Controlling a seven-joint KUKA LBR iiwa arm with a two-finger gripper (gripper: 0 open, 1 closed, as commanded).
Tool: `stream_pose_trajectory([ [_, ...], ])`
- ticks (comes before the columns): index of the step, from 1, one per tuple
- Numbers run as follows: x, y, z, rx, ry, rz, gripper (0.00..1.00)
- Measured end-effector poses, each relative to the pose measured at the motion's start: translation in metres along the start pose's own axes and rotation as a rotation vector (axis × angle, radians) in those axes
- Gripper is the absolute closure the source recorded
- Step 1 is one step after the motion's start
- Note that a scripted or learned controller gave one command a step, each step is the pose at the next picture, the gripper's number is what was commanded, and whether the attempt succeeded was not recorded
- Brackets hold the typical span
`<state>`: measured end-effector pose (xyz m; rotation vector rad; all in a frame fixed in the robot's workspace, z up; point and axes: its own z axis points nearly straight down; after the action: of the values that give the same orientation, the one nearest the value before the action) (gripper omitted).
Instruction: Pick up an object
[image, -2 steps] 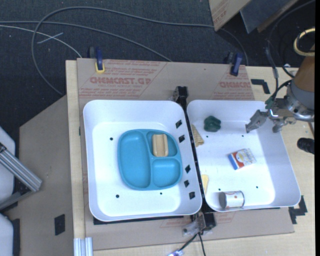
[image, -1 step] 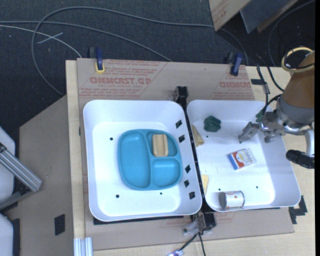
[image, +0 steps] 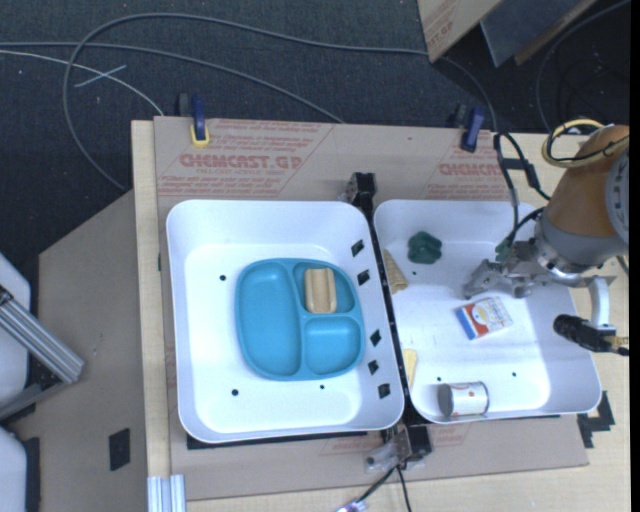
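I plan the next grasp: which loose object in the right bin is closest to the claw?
The small white, blue and red packet: it lies just below the claw. The green lump and the can sit farther away.

Arm (image: 590, 200) cut off by right edge past the orange band. Pincer (image: 497, 280) small and blurry, finger state unreadable. Printing on the small card (image: 484, 318) too tiny to read. Label on the can (image: 462, 398) illegible. Green lump (image: 425, 247) too blurred to identify. Cardboard box (image: 455, 22) cropped by top edge.
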<state>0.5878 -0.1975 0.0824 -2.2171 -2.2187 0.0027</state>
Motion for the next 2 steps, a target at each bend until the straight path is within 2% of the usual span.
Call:
stream_pose_trajectory([
  [1,0.0,0.002,-0.014,-0.006,-0.001,0.0,1.0],
  [2,0.006,0.009,-0.064,-0.011,-0.004,-0.001,1.0],
])
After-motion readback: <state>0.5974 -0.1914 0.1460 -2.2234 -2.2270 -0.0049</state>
